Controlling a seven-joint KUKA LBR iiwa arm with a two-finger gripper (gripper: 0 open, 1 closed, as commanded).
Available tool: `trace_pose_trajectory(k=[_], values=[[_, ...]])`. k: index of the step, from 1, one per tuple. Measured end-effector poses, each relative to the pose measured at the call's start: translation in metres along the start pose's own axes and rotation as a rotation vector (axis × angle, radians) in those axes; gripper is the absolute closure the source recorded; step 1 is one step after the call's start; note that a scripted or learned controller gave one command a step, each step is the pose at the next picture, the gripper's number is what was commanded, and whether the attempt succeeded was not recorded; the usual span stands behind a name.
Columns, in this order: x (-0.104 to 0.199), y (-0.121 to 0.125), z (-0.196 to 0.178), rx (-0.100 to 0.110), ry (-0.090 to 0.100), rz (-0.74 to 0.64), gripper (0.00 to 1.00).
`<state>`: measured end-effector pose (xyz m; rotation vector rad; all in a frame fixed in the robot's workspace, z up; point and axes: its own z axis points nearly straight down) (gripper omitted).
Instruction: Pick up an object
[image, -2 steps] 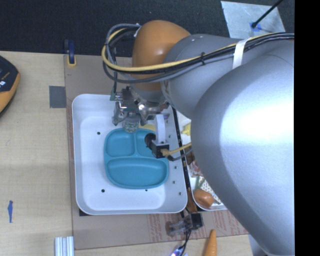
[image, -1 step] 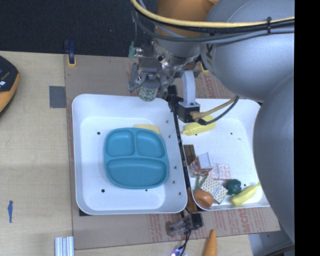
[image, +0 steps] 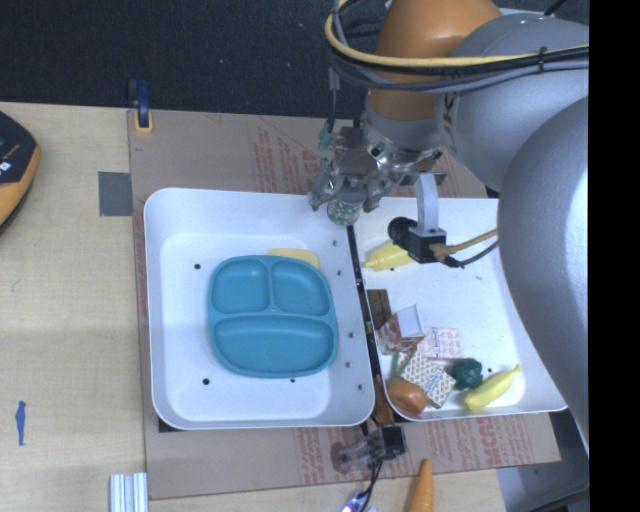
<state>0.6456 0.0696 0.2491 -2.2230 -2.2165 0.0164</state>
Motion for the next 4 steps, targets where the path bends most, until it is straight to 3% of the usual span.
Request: trace_pose_trajectory(k=[2, 3, 4], values=[[-0.054, 0.0, 0.043, -0.002, 0.003, -0.006, 1.0], [-0.033, 0.002, 0.057, -0.002, 0.004, -0.009, 1.0], [-0.023, -0.045, 0.021, -0.003, 0.006, -0.008, 1.0]])
